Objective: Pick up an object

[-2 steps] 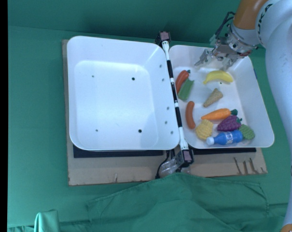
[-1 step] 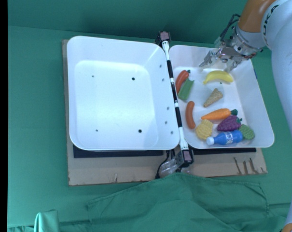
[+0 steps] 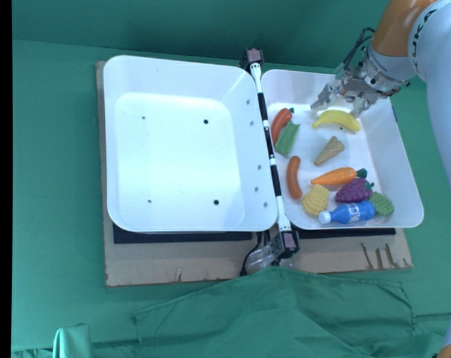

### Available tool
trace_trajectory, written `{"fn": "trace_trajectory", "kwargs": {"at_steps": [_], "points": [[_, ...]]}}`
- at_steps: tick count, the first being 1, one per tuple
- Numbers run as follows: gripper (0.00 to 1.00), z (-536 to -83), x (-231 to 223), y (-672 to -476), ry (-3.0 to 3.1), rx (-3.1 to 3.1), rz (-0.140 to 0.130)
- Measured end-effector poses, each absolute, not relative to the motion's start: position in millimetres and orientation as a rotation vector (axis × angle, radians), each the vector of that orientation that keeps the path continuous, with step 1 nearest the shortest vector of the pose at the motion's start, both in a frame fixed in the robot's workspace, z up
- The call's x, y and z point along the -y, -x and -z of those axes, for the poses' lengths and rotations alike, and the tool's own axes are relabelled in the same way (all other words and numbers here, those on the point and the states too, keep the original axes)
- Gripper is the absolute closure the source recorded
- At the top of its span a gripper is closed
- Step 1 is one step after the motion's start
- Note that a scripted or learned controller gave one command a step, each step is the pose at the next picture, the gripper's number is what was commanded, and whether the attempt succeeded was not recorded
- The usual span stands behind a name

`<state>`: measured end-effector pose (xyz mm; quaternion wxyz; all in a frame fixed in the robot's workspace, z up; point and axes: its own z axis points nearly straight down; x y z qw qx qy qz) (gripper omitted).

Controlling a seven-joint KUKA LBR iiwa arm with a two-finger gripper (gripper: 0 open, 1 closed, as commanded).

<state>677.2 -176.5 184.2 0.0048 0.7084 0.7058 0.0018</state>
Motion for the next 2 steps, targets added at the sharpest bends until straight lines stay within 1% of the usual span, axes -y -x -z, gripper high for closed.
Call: {"fn": "trace_trajectory", "kwargs": {"at_steps": [1, 2], "points": [[0.0, -184.0, 162.9, -681.3, -2.216, -2.212, -0.006], [0.0, -184.4, 149.9, -675.5, -2.216, -2.212, -0.006]]}}
